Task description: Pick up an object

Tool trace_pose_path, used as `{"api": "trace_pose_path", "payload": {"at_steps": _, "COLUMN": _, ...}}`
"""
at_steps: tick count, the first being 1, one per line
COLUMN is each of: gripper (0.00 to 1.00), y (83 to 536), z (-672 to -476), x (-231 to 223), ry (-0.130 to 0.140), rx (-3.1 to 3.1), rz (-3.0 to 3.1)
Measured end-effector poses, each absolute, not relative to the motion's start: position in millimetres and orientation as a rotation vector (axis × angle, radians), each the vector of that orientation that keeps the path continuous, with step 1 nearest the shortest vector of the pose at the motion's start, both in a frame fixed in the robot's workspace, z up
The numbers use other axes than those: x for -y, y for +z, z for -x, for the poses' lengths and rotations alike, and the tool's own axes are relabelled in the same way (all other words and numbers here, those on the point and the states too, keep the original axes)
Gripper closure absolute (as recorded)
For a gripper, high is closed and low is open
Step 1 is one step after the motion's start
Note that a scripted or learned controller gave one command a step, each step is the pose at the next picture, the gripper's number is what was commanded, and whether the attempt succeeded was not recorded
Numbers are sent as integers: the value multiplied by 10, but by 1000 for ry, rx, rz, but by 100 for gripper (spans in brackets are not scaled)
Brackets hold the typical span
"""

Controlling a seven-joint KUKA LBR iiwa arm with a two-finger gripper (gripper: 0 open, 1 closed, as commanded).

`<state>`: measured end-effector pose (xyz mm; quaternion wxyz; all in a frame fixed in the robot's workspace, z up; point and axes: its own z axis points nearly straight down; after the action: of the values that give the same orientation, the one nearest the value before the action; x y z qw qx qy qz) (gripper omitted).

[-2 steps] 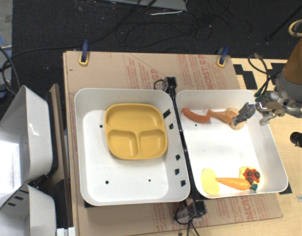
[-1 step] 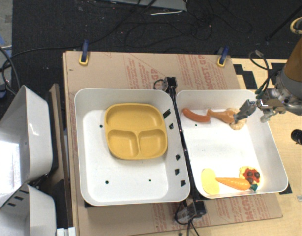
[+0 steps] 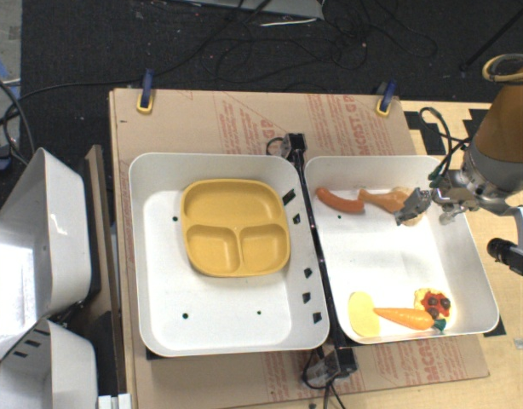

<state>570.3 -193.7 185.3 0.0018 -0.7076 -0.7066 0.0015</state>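
Hot dog (image 3: 340, 200) lies lengthwise just left of gripper (image 3: 432, 203) (right bin (image 3: 466, 254)); fingers look spread, nothing between them.

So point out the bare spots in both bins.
Right bin: bare middle, between the sausage above and the carrot below. Left bin: bare strip below the yellow plate. Crowded: right bin's far edge by the gripper, and its near edge.
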Motion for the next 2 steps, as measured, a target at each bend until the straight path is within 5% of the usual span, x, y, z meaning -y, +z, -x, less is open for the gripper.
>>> {"api": "trace_pose_path", "payload": {"at_steps": 2, "gripper": 0, "y": 897, "z": -5650, "x": 1823, "ry": 4, "rx": 2218, "rz": 2220}}
